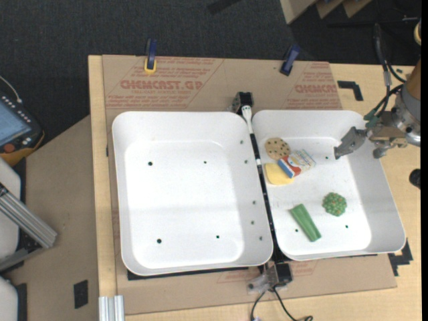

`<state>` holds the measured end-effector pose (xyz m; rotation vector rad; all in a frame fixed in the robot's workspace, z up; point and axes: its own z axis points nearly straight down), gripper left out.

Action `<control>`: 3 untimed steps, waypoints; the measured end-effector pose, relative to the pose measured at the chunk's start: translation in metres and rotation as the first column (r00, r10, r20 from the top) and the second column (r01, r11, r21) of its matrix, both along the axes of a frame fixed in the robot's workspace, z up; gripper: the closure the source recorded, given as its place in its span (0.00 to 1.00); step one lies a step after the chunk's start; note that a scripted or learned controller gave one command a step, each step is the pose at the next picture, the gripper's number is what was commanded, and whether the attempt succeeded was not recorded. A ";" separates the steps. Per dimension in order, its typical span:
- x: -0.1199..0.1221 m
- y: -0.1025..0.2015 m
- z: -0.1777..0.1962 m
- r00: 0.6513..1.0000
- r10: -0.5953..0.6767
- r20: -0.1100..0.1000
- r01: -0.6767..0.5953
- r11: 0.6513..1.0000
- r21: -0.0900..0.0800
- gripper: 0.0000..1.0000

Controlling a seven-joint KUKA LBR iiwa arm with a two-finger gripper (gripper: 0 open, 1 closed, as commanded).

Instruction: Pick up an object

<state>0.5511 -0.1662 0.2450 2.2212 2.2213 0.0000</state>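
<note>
Fingers (348,142) apart above R bin (374,209), well right of cookie (276,146)

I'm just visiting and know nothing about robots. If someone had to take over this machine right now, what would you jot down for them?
Gripper: hangs over the right bin's upper right part, with nothing seen between its fingers; open or shut is unclear.
Things: all in the right bin. Cookie near the top left, yellow piece and small packet just below it, green block lower down, green bumpy ball to its right.
Done: nothing lifted yet.
Left: choose one item, grasp it and lift it.
</note>
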 end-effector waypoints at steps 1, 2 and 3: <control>-0.025 0.002 0.301 1.000 0.002 0.022 -0.001 1.000 -0.007 0.00; -0.024 0.003 0.302 1.000 0.001 0.007 -0.001 1.000 -0.004 1.00; -0.067 -0.030 0.120 1.000 -0.006 -0.017 0.006 1.000 0.005 1.00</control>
